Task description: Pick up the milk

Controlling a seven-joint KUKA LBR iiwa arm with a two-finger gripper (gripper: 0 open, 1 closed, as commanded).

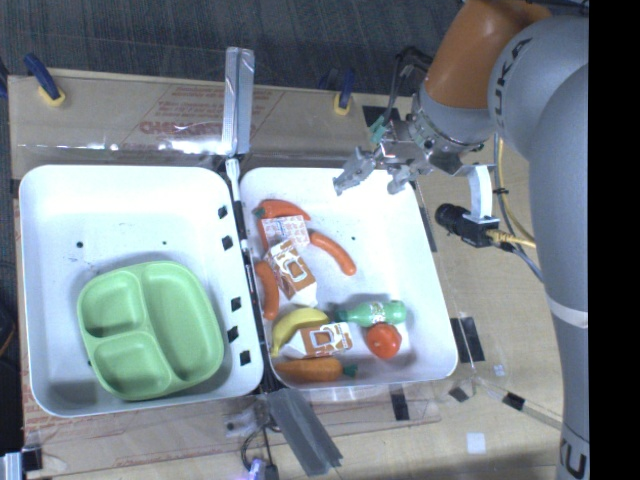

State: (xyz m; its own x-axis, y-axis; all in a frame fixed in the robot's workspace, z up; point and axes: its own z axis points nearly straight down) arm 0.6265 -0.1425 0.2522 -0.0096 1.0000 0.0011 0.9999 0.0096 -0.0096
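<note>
- Pincer (378,169) above the right bin's (420,223) far edge, fingers spread, nothing between them.
- Milk cartons in that bin: one (283,232) upright-ish by a sausage (333,252), one (291,269) just below it, one (327,339) lying against the banana (295,323).
- Tomato (383,341), green bottle (373,313), carrot (309,370) near the front.
- Green divided plate (150,330) in the left bin (60,198).

Glossy white plastic bins (60,198); matt green plastic tray (150,330); printed paper milk carton (290,266); brown cardboard bench (130,108).
</note>
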